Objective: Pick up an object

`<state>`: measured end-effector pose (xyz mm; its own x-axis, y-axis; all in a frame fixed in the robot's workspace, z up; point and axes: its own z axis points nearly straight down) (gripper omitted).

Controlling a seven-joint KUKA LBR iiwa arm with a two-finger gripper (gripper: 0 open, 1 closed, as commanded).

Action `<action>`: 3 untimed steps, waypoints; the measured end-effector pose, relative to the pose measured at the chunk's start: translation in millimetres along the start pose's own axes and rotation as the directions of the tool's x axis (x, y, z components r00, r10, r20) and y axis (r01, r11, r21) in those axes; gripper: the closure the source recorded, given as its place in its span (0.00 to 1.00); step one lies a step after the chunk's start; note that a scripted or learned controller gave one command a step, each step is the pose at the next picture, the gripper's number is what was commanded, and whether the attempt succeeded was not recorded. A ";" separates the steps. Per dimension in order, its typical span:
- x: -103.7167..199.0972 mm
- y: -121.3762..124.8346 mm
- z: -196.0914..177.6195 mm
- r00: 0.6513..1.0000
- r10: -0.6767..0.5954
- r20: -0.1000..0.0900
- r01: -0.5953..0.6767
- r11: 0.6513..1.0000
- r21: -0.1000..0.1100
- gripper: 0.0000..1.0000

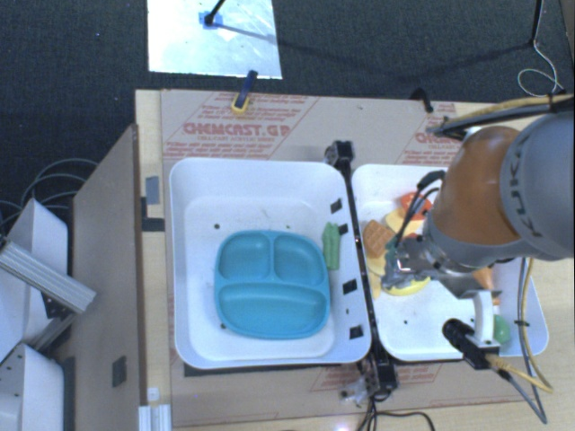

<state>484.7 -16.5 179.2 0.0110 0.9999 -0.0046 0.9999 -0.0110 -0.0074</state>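
**Arm.** The arm (490,196) reaches over the right bin (422,329). The gripper (400,269) is turned down and set low at that bin's left side. This placement suits a top-down grasp.

**Gripper state.** I cannot tell whether it is open or closed, because the wrist covers the tip. No object can be confirmed as held.

**Task's thing.** The likely target is a yellow item (411,285), directly under the gripper and partly hidden by it. It may be in contact or just below. The slanted view does not settle which.

**Neighbours.** A brown piece (377,237) lies just beside the gripper, near the bin wall. A red-orange piece (411,203) lies further back. They are crowded together, so a descent here risks nudging the brown piece.

**Left bin.** The left bin (252,187) holds a blue tray (271,284) lying flat. A green piece (331,245) sits against the tray's right edge. Both are well apart from the gripper and play no part in this attempt.

**Judgement.** The grasp is at the approach or closing stage. Lifting is not yet evident.
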 end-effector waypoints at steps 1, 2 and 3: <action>37.8 39.3 -94.5 1.000 -0.020 -0.006 0.020 1.000 -0.020 0.00; 126.0 10.9 -0.8 1.000 -0.022 -0.007 0.022 1.000 -0.001 0.00; 138.7 0.9 -107.0 1.000 -0.019 -0.009 0.019 1.000 -0.019 0.00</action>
<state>487.9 122.7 285.5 -0.0077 1.0000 0.0046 0.9999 0.0076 0.0112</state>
